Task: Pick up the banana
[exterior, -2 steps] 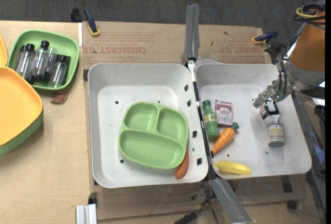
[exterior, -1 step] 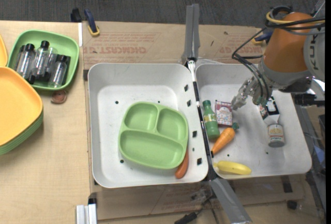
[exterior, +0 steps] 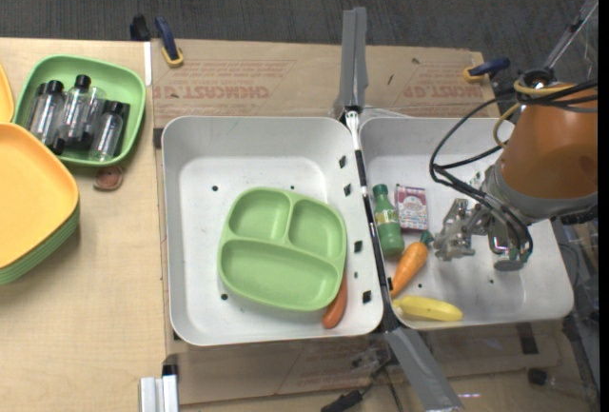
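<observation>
We see the pincer (exterior: 455,239) hovering low over the right bin (exterior: 542,301), but its metal parts blur together and we cannot tell how it is set. The banana (exterior: 430,308) lies below it and slightly left, near the bin's front edge, apart from the pincer. The carrot (exterior: 409,266) sits just left of it, the green bottle (exterior: 386,220) and a small pink packet (exterior: 412,207) further left; the packet's print is unreadable.
</observation>
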{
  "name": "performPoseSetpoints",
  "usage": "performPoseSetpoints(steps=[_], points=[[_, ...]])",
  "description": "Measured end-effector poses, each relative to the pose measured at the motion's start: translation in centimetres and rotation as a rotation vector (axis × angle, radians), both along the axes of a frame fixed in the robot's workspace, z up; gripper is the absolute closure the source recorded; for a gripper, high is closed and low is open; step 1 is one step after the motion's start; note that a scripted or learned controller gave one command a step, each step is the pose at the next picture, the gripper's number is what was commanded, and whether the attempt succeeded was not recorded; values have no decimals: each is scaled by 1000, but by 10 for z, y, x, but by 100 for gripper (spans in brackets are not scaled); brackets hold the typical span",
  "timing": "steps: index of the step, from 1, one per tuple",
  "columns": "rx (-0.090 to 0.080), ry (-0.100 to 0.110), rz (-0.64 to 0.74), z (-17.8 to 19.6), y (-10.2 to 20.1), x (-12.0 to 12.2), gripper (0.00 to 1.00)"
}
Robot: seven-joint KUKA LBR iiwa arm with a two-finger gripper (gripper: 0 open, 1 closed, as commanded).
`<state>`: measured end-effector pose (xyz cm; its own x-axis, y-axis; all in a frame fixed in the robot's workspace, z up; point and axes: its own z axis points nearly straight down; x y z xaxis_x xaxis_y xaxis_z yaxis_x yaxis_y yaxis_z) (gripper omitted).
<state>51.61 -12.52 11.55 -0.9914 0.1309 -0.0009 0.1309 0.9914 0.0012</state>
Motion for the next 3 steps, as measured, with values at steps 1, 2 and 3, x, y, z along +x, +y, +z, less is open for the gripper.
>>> performPoseSetpoints(steps=[1,2,3], points=[[0,-3,-191,17,3,61,100],[-1,-4,-147,50,-42,113,100],[0,0,-291,-19,-16,63,100]])
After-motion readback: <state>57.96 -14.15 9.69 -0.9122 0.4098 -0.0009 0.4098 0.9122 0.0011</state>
